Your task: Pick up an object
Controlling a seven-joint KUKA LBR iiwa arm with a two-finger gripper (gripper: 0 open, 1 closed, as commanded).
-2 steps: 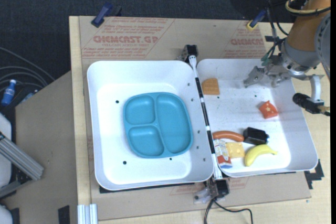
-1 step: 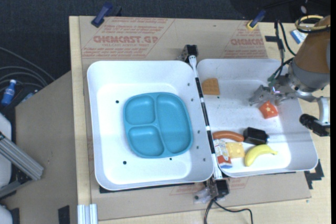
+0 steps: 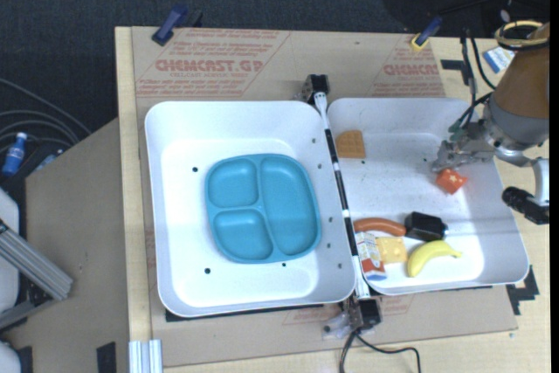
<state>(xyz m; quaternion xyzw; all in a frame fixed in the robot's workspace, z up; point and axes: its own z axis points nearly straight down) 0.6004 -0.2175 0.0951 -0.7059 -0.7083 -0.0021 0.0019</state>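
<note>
I count two white bins. The left bin holds one blue divided tray. The right bin holds six items: tan square near its far-left corner; hot dog, small packet, black block and banana along the near edge; an orange-red piece mid-bin. The gripper sits just above that piece; I cannot tell its grip state.

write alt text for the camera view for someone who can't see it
A grey robot arm reaches in from the right, its gripper just above a small orange-red object in the right white bin. That bin also holds a banana, a black block and a tan square. The left white bin holds a blue divided plate.
</note>
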